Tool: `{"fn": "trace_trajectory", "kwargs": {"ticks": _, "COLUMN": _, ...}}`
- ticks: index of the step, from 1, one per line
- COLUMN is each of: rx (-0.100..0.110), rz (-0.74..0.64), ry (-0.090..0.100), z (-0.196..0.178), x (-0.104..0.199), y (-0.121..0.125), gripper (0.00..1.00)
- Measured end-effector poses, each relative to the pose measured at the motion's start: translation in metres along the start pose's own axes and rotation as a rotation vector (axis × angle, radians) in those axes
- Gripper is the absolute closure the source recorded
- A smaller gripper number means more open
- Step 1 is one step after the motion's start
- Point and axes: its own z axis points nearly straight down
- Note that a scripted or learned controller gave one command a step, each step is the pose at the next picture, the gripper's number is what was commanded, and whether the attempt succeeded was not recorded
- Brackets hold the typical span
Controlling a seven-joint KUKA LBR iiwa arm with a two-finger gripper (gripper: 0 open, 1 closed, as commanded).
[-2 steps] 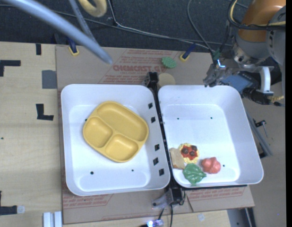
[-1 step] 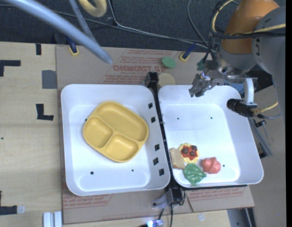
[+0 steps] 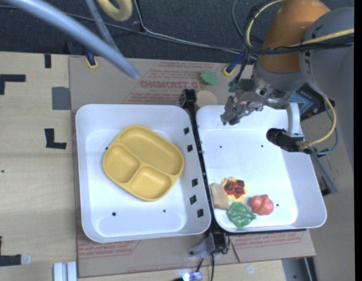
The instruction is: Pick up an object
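Several small toy foods lie near the front of the right bin (image 3: pixel 298 174): a pizza slice (image 3: pixel 234 187), a tan piece (image 3: pixel 219 196), a red round fruit (image 3: pixel 262 204) and a green leafy piece (image 3: pixel 241 215). My gripper (image 3: pixel 235 113) hangs over the back left part of that bin, well behind the foods and apart from them. Nothing shows between its fingers.
The left bin (image 3: pixel 90 157) holds a yellow divided plate (image 3: pixel 143 162). A small green object (image 3: pixel 208 76) lies on the cardboard behind the bins. Black clips line the seam between the bins. The arm's grey body and cables fill the upper right.
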Motion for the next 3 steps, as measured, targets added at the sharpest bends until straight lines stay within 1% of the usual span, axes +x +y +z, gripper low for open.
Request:
{"fn": "trace_trajectory", "kwargs": {"ticks": 2, "rx": 0.001, "rz": 0.0, "ry": -0.001, "z": 0.026, "x": 0.095, "y": -0.039, "gripper": 1.0}}
{"fn": "trace_trajectory", "kwargs": {"ticks": 3, "rx": 0.001, "rz": 0.0, "ry": 0.0, "z": 0.018, "x": 0.147, "y": -0.067, "gripper": 1.0}}
